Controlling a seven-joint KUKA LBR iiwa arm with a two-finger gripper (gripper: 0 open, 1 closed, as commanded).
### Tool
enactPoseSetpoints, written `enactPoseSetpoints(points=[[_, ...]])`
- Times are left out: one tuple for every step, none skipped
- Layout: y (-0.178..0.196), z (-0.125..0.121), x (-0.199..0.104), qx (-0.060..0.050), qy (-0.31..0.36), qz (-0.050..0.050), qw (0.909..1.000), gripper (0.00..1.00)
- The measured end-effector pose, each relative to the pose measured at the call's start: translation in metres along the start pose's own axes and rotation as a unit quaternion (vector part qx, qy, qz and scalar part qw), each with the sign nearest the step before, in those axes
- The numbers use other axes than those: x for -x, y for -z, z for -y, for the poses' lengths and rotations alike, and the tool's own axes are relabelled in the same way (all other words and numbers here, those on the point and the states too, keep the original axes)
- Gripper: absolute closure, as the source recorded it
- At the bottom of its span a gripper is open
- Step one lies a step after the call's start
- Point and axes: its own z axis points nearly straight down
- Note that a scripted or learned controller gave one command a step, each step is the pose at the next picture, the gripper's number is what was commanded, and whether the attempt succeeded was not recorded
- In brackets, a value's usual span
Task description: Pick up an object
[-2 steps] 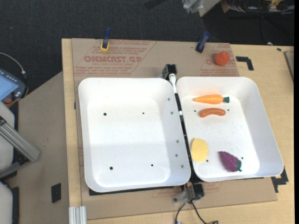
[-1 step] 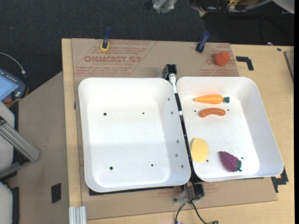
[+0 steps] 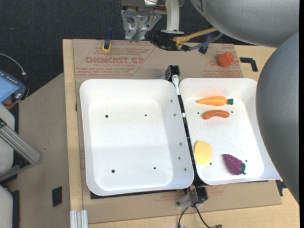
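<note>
We see the gripper beyond the bins' far edge; the right bin holds a carrot, sausage, lemon and purple grapes.

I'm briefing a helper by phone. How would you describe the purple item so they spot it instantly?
Look in the right bin, at its near corner. The toy grape bunch lies there beside a yellow piece; it alone is purple and knobbly.
</note>
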Motion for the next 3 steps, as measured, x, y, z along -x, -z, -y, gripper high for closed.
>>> enactPoseSetpoints(points=[[0.1306, 0.0034, -0.0036, 0.013, -0.001, -0.003, 0.9999, 1.0], [0.1226, 0.0011, -0.0035, 0.008, -0.001, -0.002, 1.0, 1.0], [0.1227, 0.0012, -0.0035, 0.007, -0.001, -0.001, 1.0, 1.0]])
